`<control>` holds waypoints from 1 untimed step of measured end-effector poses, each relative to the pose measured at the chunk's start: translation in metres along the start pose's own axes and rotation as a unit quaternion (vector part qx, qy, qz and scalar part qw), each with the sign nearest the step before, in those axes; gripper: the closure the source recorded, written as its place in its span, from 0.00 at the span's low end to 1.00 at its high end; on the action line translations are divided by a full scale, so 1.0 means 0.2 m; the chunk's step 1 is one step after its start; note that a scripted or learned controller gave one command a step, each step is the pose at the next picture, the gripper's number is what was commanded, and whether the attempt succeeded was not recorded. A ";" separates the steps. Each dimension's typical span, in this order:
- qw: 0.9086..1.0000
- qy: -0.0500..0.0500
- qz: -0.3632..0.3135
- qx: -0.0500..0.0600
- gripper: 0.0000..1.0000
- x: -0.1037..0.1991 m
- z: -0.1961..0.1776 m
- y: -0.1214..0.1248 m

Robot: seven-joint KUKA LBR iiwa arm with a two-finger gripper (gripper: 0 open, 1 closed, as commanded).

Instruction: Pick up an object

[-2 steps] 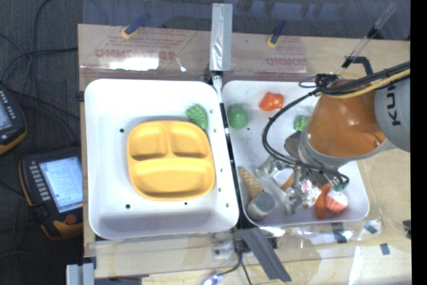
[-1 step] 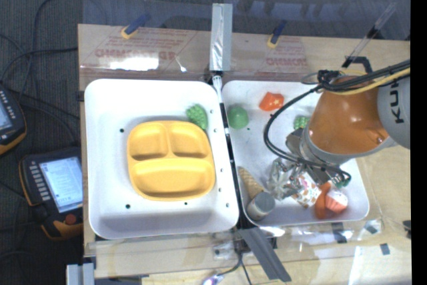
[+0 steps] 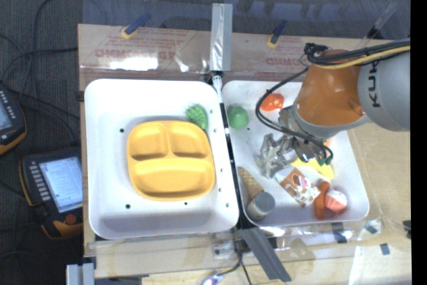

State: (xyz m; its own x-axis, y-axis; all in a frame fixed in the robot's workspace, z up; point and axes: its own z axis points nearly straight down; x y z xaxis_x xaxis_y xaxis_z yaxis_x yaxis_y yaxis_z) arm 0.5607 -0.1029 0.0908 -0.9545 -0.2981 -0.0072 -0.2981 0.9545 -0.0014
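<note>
A: Which thing is the likeliest pick?

B: The small snack packet, I'd say. It lies flat on the floor of the right bin, toward the near side, its long axis running slantwise from upper left to lower right.

A: And the tool?

B: The tool hangs just up and left of the packet, very near it but with nothing between its fingers. Whether they are spread or closed I cannot tell; the metal parts blur together.

A: What crowds the packet?

B: A red-and-white toy sits just beside its lower right end, something yellow above it, a grey cylinder and a cone to its left. A green ball lies farther up.

A: And the left bin?

B: It holds a yellow tray, well apart.
</note>
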 end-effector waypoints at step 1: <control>0.995 -0.008 0.100 0.003 1.00 0.28 -0.01 0.11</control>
State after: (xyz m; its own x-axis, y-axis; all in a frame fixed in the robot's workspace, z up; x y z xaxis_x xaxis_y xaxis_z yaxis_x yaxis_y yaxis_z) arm 0.5001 -0.0986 0.0924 -0.9946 -0.1014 -0.0242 -0.1013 0.9948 -0.0045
